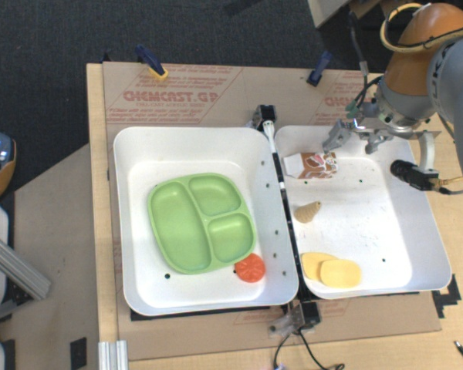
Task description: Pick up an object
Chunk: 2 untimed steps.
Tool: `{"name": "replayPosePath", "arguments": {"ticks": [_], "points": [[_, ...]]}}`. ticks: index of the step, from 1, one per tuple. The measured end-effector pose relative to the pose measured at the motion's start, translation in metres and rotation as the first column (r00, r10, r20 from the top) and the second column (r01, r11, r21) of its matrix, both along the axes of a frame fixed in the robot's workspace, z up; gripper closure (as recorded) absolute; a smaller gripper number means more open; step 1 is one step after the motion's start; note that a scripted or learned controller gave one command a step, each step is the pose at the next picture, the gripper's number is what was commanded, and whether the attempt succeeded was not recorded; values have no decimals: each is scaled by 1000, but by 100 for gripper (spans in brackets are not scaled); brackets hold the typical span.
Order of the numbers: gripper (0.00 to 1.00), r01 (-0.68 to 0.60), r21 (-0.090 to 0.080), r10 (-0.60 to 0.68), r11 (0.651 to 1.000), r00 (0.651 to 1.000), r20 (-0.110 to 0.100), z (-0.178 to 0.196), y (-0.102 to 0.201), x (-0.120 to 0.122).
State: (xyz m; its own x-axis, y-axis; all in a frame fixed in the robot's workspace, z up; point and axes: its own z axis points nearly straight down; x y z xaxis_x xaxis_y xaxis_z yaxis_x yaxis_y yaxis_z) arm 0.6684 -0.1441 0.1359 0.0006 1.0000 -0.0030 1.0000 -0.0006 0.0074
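Nearest my camera, two yellow slabs (332, 270) lie overlapping at the near end of the right bin (417, 245). Just across the divide from them, a red round piece (251, 269) sits in the left bin (131, 206), touching the near corner of a green divided plate (202, 222) that lies flat in the middle of that bin. Farther up the right bin I see a small tan lump (306, 211) close to the left wall. Beyond it a brown-and-white packet (316, 165) lies near the far left corner. The gripper (350, 145) hangs over the far end of the right bin, just beyond and to the right of the packet. From what I can make out, its fingers are spread apart with nothing between them. The packet lies on the bin floor, apart from the fingers.
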Motion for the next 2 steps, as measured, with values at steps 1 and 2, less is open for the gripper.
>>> {"name": "replayPosePath", "arguments": {"ticks": [1,2], "points": [[0,-3,-3,3,1000,1000,13,-31,-32,4],[0,-3,5,3,1000,1000,17,-37,-34,7]]}}
